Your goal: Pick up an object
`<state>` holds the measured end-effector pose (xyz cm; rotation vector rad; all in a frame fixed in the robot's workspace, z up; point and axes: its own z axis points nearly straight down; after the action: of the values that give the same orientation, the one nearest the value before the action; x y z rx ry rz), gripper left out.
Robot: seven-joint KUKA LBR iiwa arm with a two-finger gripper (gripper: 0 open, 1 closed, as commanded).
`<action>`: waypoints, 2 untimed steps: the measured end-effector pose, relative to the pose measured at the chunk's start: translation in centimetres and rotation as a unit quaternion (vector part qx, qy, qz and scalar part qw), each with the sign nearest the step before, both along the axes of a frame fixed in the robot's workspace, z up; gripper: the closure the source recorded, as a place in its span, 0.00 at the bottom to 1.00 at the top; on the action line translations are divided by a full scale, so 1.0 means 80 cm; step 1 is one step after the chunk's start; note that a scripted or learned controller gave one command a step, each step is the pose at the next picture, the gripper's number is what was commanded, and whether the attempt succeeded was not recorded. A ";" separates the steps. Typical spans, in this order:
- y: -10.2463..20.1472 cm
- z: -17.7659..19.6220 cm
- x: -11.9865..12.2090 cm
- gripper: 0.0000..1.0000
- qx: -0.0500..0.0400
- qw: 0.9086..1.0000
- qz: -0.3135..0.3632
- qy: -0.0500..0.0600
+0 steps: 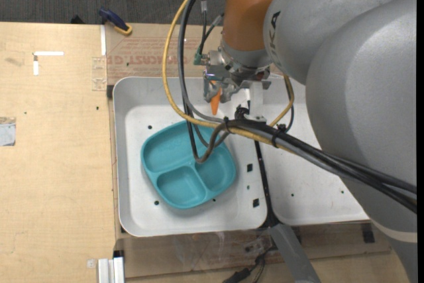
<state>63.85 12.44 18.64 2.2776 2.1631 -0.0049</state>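
Looking from the near edge of the counter (pixel 53 162) outward, I found the teal divided plate (pixel 189 166) first, lying flat in the left white bin (pixel 132 209), toward its near half and a little left of centre. It had three compartments, and my dangling cables (pixel 199 142) crossed over its far rim. I judged it light, stiff moulded plastic, smooth and likely slippery, not fragile. Its floor offered nothing to pinch, so the raised outer rim or one of the dividing ridges seemed the only sensible hold, taken edge-on with the jaws straddling the wall.

Beyond the plate, a small orange object (pixel 215 101) showed at the far side of the bin, right under my gripper (pixel 228 86). Whether it was being pinched or merely lay beneath, I could not tell, nor could I tell whether the jaws were spread or closed. The right white bin (pixel 318 202) sat alongside, partly behind my arm.
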 end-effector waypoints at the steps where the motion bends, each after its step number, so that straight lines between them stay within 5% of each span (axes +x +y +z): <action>1: 0.087 -0.042 -0.048 1.00 0.000 0.999 0.037 0.001; 2: 0.011 0.052 -0.020 1.00 0.000 0.998 0.055 -0.001</action>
<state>62.23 13.33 22.76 2.1537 2.2842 -0.0042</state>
